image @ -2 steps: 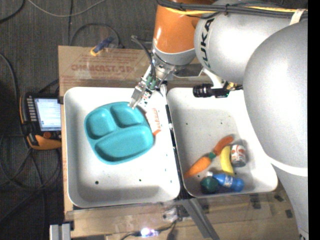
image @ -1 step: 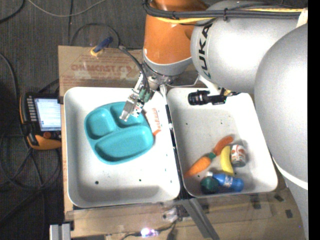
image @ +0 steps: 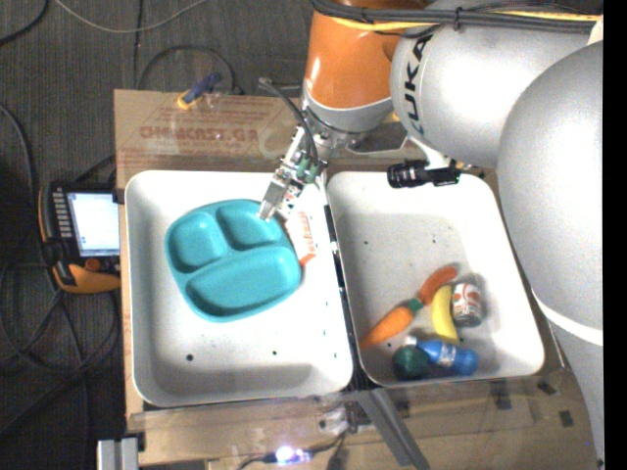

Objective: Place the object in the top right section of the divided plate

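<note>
Hanging over the far right rim of the teal divided plate (image: 233,257), our gripper (image: 269,207) points down and to the left, and we cannot tell how its jaws stand, since they are too small and blurred against the plate. Just to the right of the tip, and slightly nearer to us, lies a slim orange-and-white object (image: 303,235), resting on the floor of the left bin (image: 157,360) against the plate's right edge; we judge it to be the thing to place. Its long axis runs from far to near, tilted a little rightward. The top right section (image: 245,223) sits directly left of it, under the tip. In the right bin (image: 509,262) lie a carrot (image: 392,323), a banana (image: 444,312) and a can (image: 467,301), well apart.
</note>
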### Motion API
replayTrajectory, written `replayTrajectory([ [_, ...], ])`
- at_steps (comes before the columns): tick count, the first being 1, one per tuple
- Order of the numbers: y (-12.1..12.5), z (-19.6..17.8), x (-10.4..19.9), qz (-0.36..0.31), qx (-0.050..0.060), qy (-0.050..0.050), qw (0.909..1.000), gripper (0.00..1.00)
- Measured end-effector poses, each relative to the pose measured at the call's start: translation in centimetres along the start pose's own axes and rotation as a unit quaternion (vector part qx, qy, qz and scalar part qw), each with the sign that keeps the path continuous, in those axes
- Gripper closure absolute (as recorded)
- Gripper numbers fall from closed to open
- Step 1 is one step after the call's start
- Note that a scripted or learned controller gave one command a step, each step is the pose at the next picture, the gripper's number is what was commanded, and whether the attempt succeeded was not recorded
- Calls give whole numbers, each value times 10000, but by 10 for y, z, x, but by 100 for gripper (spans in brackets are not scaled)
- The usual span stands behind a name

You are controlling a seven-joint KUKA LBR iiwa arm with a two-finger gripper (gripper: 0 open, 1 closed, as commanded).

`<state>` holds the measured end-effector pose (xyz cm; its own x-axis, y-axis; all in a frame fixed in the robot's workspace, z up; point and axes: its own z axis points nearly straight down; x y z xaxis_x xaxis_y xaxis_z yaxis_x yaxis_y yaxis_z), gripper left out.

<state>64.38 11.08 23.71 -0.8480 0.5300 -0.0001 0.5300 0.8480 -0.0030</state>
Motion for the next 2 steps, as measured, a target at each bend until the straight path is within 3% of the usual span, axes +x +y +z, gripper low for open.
replayTrajectory([
  [1,-8,17,-12,-632,2,0,9980,100],
  [2,-8,16,-12,-634,-5,1,9980,0],
])
